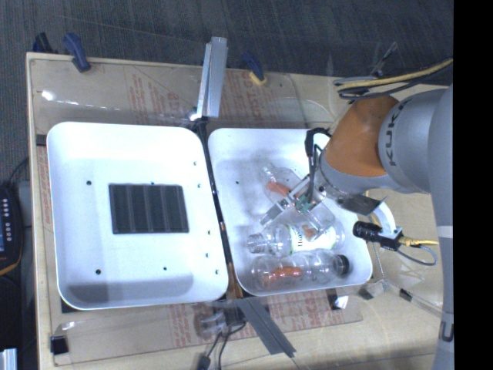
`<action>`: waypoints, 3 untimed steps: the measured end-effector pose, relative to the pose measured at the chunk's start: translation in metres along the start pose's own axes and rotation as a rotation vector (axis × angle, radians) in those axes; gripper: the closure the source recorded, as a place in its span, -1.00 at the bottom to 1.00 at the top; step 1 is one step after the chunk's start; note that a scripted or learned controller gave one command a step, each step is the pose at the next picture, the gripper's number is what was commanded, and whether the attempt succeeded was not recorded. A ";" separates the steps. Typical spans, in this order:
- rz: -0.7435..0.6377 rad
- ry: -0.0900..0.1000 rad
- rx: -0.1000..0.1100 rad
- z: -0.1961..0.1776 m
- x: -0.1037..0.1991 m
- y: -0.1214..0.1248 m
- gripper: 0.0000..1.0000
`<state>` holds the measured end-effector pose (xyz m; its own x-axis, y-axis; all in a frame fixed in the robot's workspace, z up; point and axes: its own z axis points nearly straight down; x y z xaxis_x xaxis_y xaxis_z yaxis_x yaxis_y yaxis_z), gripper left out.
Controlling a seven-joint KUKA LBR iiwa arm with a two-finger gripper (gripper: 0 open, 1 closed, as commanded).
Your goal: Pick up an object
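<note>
- Jaws (296,200) hang over the right bin's (231,149) middle; whether wide or narrow, I cannot tell.
- Bottles (296,241) lie just below, long axes along the near edge.

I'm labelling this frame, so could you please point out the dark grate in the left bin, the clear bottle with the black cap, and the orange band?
dark grate (149,208), camera view, its centre.
clear bottle (300,270), camera view, its body.
orange band (360,139), camera view, its upper side.
</note>
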<state>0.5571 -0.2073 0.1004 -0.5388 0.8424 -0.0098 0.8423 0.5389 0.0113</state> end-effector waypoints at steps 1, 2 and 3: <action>-0.117 0.010 0.011 -0.001 -0.029 0.039 -1.00; -0.289 0.009 0.009 0.008 -0.054 0.079 -1.00; -0.294 0.008 0.010 -0.002 -0.054 0.080 1.00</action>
<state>0.6533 -0.2094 0.1041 -0.7600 0.6499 -0.0038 0.6499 0.7600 -0.0004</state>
